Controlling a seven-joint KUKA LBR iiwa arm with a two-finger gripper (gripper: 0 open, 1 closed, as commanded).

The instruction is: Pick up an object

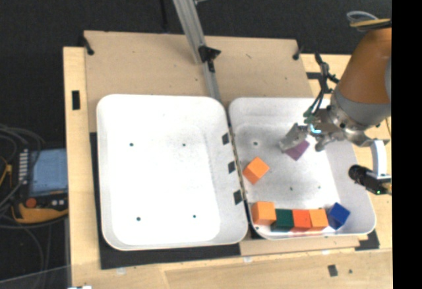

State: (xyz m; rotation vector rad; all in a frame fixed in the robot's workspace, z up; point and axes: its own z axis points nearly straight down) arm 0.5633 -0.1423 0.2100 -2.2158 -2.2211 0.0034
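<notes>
My gripper hangs over the upper middle of the right bin, reaching in from the right, its two fingers spread apart and open. A small purple block lies on the bin floor just under and beside the left finger; the fingers are not closed on it. An orange cube sits tilted to the lower left of the gripper. Along the bin's front wall runs a row of blocks: orange, green, two more orange and blue.
The left bin stands beside the right one, with black clips along the seam. A slanted metal pole rises behind the bins. The arm's orange band overhangs the right bin's far right corner.
</notes>
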